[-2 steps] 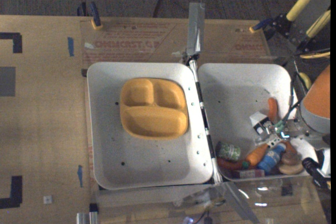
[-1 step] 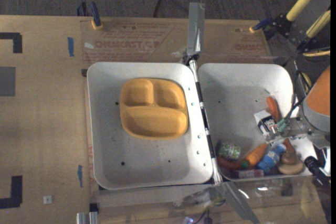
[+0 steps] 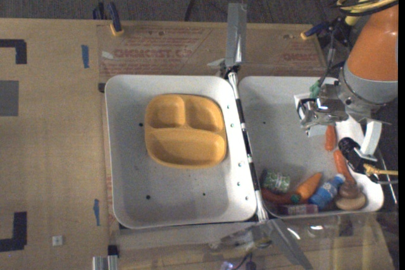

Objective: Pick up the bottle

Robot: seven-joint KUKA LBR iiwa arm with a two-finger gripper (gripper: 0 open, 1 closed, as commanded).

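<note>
Right now the bottle (image 3: pixel 328 191), blue with a white cap, lies on its side at the near edge of the right bin (image 3: pixel 272 136), wedged in a cluster: an orange carrot-shaped piece (image 3: pixel 309 185) touches it on one side, a brown swirl-shaped toy (image 3: pixel 350 198) sits just beside it on the other, a green patterned item (image 3: pixel 276 181) lies further along the row, and a thin dark bar (image 3: pixel 292 208) runs along the bin rim below; main risk as I judge it: crowding, so a descent could land on the carrot piece or the brown toy, or pinch two things at once; the bottle lying flat and round could also roll or slip out of a pinch, and the bin wall close behind it leaves little room; the gripper (image 3: pixel 314 112) hangs over the far-right part of the right bin, well apart from the bottle, nothing visibly held; whether it is open or closed cannot be told from this angle; the arm enters from the right, orange band above the wrist, tool pointing down at the bin floor; the left bin (image 3: pixel 126 155) holds a yellow divided plate (image 3: pixel 185 130), not relevant to the pick; the bottle is not yet grasped.
</note>
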